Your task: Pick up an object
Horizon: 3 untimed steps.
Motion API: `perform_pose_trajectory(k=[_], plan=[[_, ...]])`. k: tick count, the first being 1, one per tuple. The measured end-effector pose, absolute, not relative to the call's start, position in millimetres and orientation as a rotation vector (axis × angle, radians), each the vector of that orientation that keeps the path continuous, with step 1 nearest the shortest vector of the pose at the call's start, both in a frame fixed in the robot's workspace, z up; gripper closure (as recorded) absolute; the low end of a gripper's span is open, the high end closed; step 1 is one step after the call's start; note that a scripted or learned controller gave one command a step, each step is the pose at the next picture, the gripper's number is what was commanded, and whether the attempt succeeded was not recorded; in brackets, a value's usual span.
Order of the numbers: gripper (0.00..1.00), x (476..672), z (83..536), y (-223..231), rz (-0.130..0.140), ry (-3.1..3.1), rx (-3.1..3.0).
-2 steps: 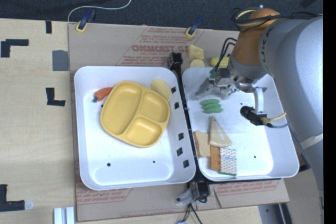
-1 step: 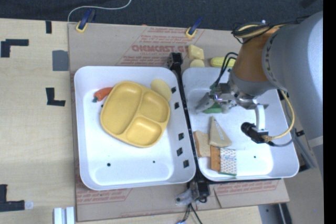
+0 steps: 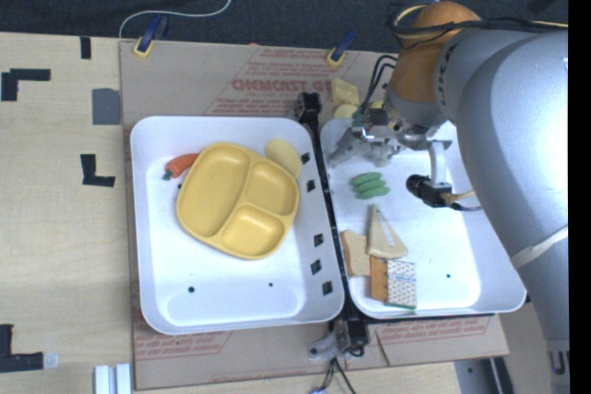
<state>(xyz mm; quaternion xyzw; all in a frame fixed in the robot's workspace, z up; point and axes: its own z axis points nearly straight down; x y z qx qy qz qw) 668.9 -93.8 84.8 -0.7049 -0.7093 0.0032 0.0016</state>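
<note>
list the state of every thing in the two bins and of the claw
yellow divided plate: right way up in the left bin, slightly turned, compartments bare
orange carrot piece: lying flat, partly tucked under the plate's edge
pale yellow piece: lying against the plate's upper right rim
green pods: lying flat in the right bin, free
pale wedge: lying flat, free
claw: low over the right bin's upper left corner, grip hidden
</note>
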Motion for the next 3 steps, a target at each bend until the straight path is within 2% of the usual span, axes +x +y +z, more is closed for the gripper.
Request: perform_pose_trajectory(k=[1, 2, 3], plan=[[0.00, 632.2, 85.1, -115.4, 0.003, -2.221, -2.222], [0.00, 622.2, 85.1, -107.3, 0.002, -2.224, -2.222], [0.00, 630.7, 84.9, -115.5, -0.001, -2.223, -2.219]])
